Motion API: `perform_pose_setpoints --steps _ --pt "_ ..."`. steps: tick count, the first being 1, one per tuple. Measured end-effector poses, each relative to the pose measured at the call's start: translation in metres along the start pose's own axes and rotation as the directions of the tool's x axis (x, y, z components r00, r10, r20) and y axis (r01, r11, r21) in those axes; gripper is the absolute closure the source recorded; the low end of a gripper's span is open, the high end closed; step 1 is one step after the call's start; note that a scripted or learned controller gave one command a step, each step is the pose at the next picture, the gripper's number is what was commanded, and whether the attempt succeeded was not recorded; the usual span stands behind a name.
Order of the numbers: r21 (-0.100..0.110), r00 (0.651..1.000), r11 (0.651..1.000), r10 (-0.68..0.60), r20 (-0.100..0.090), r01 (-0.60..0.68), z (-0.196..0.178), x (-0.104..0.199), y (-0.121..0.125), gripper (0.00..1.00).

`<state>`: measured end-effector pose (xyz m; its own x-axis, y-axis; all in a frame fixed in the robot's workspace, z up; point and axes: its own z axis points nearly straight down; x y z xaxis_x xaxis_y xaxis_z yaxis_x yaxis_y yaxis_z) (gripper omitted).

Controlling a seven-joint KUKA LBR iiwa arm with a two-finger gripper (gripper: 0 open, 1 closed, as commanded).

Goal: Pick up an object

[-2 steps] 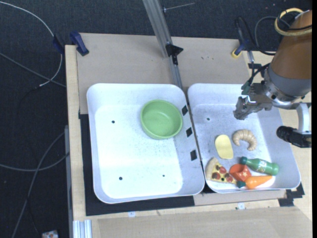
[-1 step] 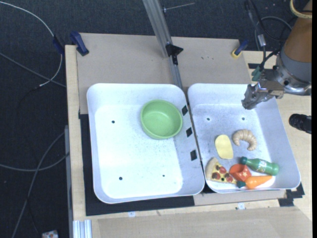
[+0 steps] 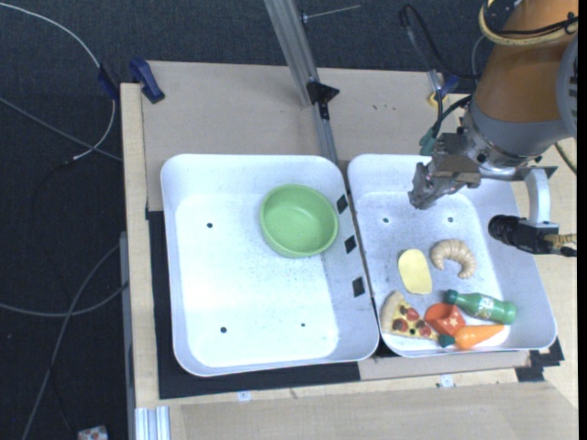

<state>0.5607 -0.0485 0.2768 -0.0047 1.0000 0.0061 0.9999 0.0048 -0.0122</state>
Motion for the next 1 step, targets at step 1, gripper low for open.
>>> perform_pose_setpoints --steps 1 --pt "-0.002 1.000 1.000 -0.001 0.001 0.001 0.0115 0.0575 0.0141 1.00"
